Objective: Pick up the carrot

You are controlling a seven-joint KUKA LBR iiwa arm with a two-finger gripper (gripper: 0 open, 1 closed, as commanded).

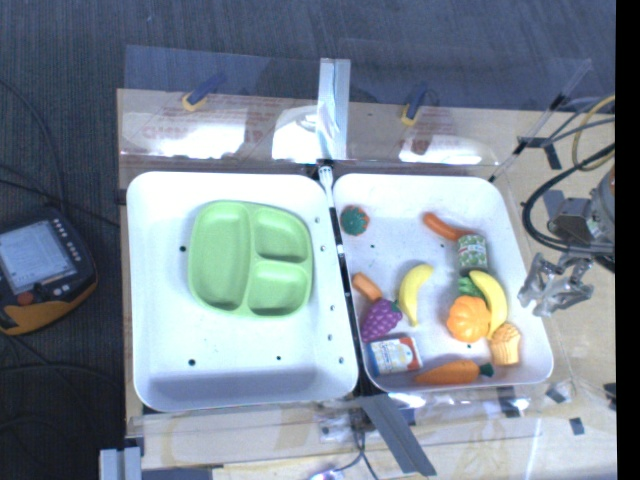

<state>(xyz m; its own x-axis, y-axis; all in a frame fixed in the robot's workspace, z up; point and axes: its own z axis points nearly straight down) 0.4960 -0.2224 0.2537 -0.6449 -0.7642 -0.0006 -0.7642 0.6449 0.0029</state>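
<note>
1. Grey metal marks the pincer (pixel 556 286), which sits at the right edge of the frame, just outside the right bin's (pixel 520 230) wall and over the worktop (pixel 590 368). Its fingers look splayed with nothing between them.

2. The carrot (pixel 450 373), orange with a dark green tip pointing right, lies along the lower wall of the right bin, down and to the left of the pincer.

3. Crowding matters here: a red and white carton (pixel 393 354) lies just beside the carrot's left end, and a yellow cupcake-shaped toy (pixel 506 343) stands near its green tip. An orange pumpkin (pixel 467 318) and a banana (pixel 489 296) lie just above.

4. To do this step well, I would judge that the pincer should come down over the carrot's thick middle, fingers set across its long axis, one toward the wall and one toward the pumpkin, so it does not catch the carton or the cupcake.

5. Two similar orange pieces could mislead: a sausage-like one (pixel 444 227) in the upper part of the bin and a short one (pixel 367 287) beside the purple grapes (pixel 380 319).

6. The left bin (pixel 160 368) holds a green divided tray (pixel 250 256), well apart from all this.
</note>
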